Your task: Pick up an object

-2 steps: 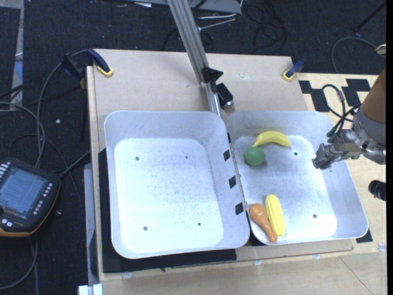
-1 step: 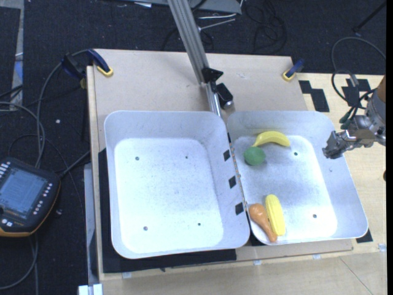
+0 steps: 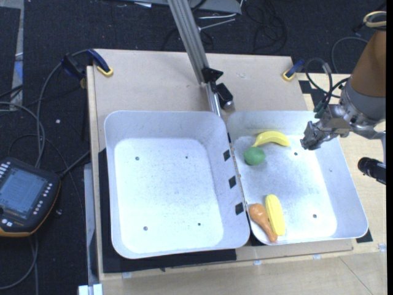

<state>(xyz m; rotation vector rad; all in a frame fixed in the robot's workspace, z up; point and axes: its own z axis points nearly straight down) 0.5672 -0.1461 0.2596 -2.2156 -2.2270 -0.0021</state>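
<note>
Looking down at the desk (image 3: 159, 82), pale wood, carrying two shallow white bins side by side. The left bin (image 3: 123, 134) shows its speckled floor; the right bin (image 3: 319, 183) carries all the candidates for the pick. Up near its back left there is a curved yellow banana (image 3: 272, 139), and just beside it, below and to the left, a green round object (image 3: 255, 156) — the two look close to touching. Down at the front left of the same bin lies a yellow oblong piece (image 3: 274, 214), pressed against an orange carrot-like piece (image 3: 261, 220) that sits right at the rim.

The jaws (image 3: 309, 139) sit over the back right part of the right bin, to the right of the banana and apart from it, with open bin floor between them. The tip is a dark, small blur here; whether it is released or clenched, I cannot tell, and nothing is seen held in it. The arm (image 3: 368, 78) comes in from the right, its orange band cut off by the frame edge, cables looping around the wrist.

A slanted metal rail (image 3: 190, 32) crosses from the top down to the seam between the bins, hiding part of the desk behind it. Yellow-tipped clamps (image 3: 101, 63) grip the back corners. Around the desk — dark carpet (image 3: 43, 17), stray cables, and a handheld control pendant (image 3: 21, 195) on the floor at left, partly cut off.
</note>
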